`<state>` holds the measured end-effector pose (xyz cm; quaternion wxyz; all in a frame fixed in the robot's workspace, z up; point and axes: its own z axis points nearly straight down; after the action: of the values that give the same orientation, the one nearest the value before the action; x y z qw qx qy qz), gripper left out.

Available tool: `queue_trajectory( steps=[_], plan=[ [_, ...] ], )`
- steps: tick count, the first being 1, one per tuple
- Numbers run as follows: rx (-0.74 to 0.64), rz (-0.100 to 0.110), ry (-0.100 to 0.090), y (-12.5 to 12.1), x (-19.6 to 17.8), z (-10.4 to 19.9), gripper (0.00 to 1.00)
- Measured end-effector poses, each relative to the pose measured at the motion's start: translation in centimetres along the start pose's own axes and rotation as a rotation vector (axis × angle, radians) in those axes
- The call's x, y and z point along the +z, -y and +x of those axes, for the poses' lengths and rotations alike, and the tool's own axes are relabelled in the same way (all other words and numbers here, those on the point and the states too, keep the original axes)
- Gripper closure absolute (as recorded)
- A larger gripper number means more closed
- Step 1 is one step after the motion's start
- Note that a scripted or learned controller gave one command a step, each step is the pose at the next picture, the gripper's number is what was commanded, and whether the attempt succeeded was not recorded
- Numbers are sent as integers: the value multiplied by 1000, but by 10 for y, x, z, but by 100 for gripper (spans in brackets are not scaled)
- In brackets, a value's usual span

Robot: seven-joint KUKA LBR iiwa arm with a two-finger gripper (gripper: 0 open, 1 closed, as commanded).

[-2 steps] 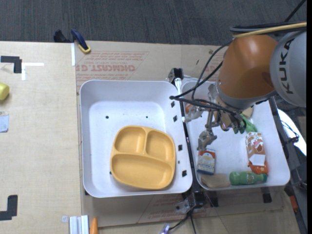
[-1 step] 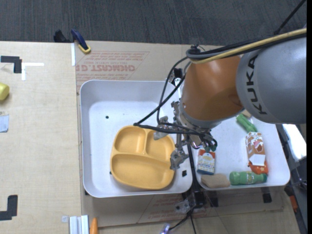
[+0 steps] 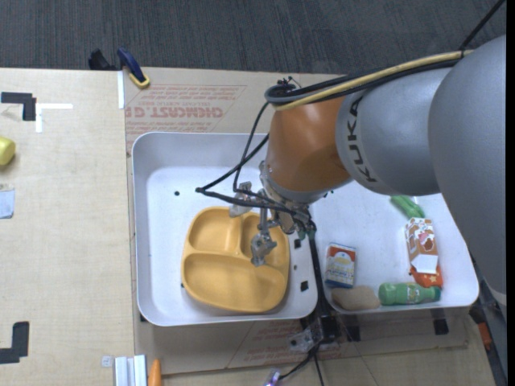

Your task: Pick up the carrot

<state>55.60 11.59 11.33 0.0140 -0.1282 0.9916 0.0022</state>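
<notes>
Hand [image 3: 259,246] poised low over yellow divided plate [image 3: 229,284] in left bin [image 3: 153,240], probably searching; its opening and any hold cannot be told

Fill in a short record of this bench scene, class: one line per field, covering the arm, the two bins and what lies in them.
arm: grey arm with orange band, reaching in from the right over the left bin
gripper: two-finger gripper above the tray
left bin: shallow white bin holding a yellow divided plastic tray
right bin: shallow white bin holding a small orange and blue carton, a green bottle lying on its side, a red and white packet
carrot: cannot tell from this view
outside bins: yellow object at far left
</notes>
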Motion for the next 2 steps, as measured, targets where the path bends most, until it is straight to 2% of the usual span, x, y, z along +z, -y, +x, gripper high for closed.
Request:
queue_trajectory(
  steps=[1, 2],
  plan=[
    [-1, -1, 12, -1, -9, -3, 100],
    [-364, 5, 4, -74, 10, -6, 100]
  ],
)
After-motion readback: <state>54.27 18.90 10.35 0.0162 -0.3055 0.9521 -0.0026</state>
